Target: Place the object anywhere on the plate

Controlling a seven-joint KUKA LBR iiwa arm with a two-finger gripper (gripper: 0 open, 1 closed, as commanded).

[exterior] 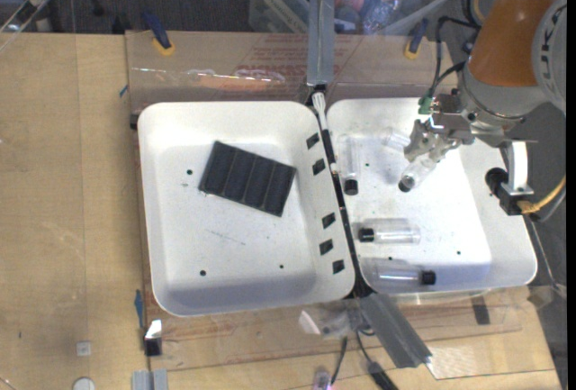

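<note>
In the left bin (153, 199) the plate (247, 178), a dark ribbed rectangle, lies flat and slightly askew toward the far left, with bare white floor all round it. Right of the divider, the right bin (504, 262) holds three clear vials with dark caps: the upright-lying vial (347, 165) just beside the divider, the middle vial (387, 235) lying crosswise, and the near vial (403, 274) by the front wall. Farther right the gripper (416, 165) hangs over the far half of this bin, and a slanted tube (409, 179), clear with a dark tip, shows at its lower end. This is probably the object to be carried, but glare and its clear body blur the outline, so I cannot tell whether the jaws are spread, pressed together or pinching it, nor whether it is lifted or touching the floor. If it is gripped, the step calls for a straight rise clear of the divider, a level carry leftward, and a low release over the plate's middle, since a round vial would likely roll off the ribs if dropped from height. The arm (517, 28) is cut off at the right edge and hides that bin's far right corner.
</note>
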